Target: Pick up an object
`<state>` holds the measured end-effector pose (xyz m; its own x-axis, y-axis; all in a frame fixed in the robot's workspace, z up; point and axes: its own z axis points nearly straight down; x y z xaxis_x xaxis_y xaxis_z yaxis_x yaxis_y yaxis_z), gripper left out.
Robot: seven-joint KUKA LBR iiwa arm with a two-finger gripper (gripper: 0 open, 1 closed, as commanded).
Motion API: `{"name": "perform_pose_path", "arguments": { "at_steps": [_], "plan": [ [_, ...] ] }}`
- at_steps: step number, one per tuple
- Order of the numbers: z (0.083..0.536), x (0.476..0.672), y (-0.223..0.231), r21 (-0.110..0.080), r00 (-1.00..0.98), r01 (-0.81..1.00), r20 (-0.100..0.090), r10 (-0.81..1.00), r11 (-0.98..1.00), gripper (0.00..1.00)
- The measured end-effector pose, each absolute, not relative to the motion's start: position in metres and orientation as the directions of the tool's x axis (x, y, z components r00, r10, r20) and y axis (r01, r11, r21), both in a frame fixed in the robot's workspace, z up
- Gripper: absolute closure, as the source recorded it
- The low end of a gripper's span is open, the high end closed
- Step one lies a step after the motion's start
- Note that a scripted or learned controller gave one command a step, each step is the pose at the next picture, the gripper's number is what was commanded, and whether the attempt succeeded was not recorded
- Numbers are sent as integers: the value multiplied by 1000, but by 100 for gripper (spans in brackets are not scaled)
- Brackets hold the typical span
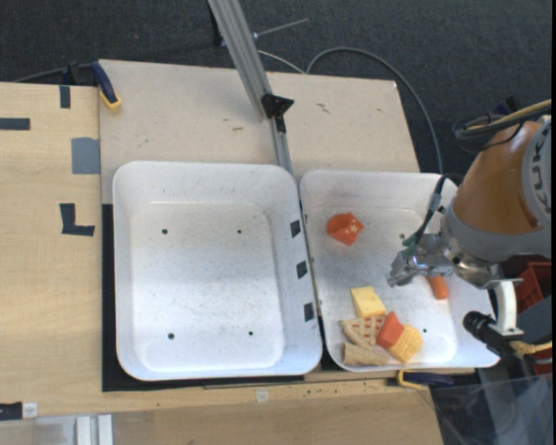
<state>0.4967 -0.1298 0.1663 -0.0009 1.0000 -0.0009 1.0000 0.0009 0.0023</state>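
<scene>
The pincer hangs low in the right bin; whether it grips anything, I cannot tell. A red block lies at its 10 o'clock.

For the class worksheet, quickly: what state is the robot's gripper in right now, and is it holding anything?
Gripper: in the right bin, low over its floor; whether it is open or shut cannot be told, and nothing is seen held in it.

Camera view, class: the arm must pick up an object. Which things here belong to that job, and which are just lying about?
Job:
gripper
red block
yellow block
small orange piece
pile of tan and orange pieces
right bin

Lying about:
left bin
metal pole
yellow clamp
</scene>
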Motion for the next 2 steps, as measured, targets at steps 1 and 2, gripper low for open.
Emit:
{"name": "perform_pose_path", "arguments": {
  "at_steps": [1,2],
  "plan": [
    [222,492,-138,4,0,1000,-2,1000,0,100],
    [265,495,-141,3,-1,1000,-1,1000,1,100]
  ]
}}
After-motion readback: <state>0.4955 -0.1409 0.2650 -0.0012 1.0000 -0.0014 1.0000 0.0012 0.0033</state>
